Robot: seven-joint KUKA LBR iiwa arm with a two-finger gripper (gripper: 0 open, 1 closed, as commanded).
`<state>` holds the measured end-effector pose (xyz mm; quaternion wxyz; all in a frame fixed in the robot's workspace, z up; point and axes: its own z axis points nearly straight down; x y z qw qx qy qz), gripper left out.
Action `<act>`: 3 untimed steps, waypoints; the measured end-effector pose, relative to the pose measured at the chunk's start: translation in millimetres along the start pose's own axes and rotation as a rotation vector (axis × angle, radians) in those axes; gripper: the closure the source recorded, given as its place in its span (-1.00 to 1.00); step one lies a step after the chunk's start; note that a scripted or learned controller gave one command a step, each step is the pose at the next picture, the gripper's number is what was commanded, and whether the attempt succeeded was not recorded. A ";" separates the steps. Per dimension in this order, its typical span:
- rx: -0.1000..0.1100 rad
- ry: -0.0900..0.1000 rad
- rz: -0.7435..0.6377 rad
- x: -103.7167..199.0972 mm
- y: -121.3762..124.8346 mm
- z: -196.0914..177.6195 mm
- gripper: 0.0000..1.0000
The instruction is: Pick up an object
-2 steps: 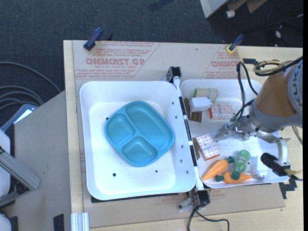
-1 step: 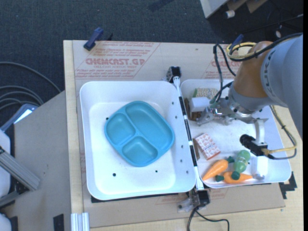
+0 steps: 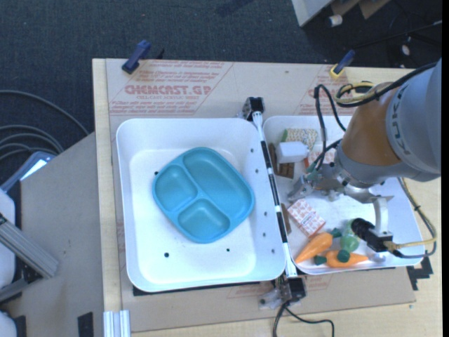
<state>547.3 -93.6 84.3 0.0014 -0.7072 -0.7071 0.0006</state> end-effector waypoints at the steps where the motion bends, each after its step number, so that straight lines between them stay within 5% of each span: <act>1: 0.000 0.000 0.000 -2.6 -21.9 0.0 -1.00; 3: -0.001 0.000 0.001 1.4 -20.9 0.0 -1.00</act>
